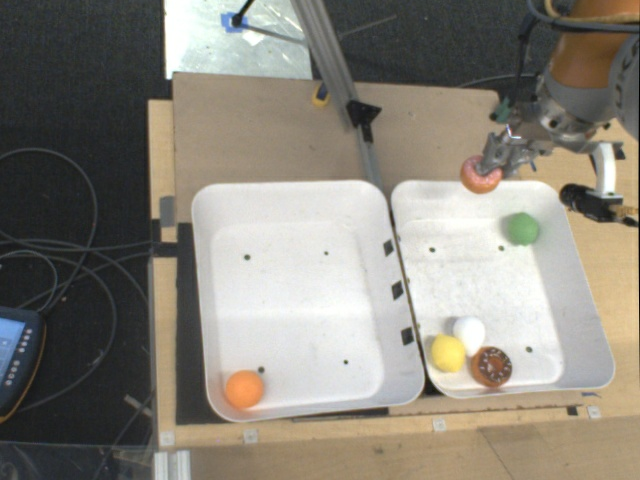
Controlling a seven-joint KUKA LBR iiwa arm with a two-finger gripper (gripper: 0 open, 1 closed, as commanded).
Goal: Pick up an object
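At the far left, a dark handheld pendant [18, 356] with a lit screen is seen on the black floor, with thin cables [62, 248] looped above it. The wooden bench [270, 133] is set to its right, and two shallow white bins are borne on it side by side, their inner rims touching. In the left bin [290, 268], a single orange ball [244, 389] is found in the near left corner, close against the wall. Above that bin, a grey tripod leg [330, 53] is laid at a slant across the bench, ending at a black clamp [362, 114].

In the right bin [585, 308], three things are grouped near the front wall: a yellow ball [447, 353], a white ball [468, 331] just behind and touching it, and a brown sprinkled doughnut [491, 366] just beside both on the right. A green ball [521, 228] is placed well apart from them, toward the far right corner.

Over the far rim of the right bin, a pink frosted doughnut [481, 176] is held clear of the bin floor, pinched at its upper edge between the fingers of the gripper [500, 162], which are closed on it. The gripper is carried by the grey arm [575, 103], with its orange band [595, 28] seen at the upper right, and a black cable is looped beside it
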